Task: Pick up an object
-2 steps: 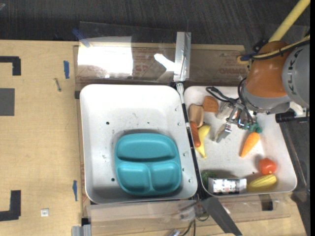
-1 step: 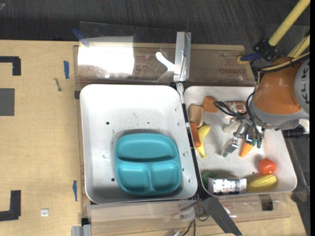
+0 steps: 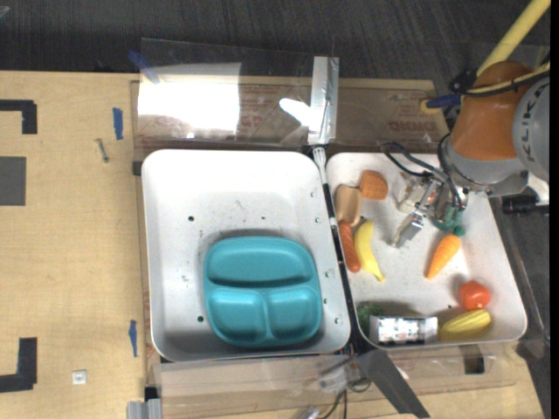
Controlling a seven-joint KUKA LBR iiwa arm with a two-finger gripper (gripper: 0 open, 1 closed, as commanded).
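The gripper, its state impossible to tell, is seen over the right bin, with a carrot lying just at its 5 o'clock.

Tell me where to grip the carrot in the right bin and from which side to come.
Grip the carrot across its thick orange middle, coming straight down from above. It lies flat and slanted, leafy end up near the hand, tip pointing lower left. Bare bin floor flanks both long sides, so closing across the narrow width looks safest; the tapered tip would likely slip.
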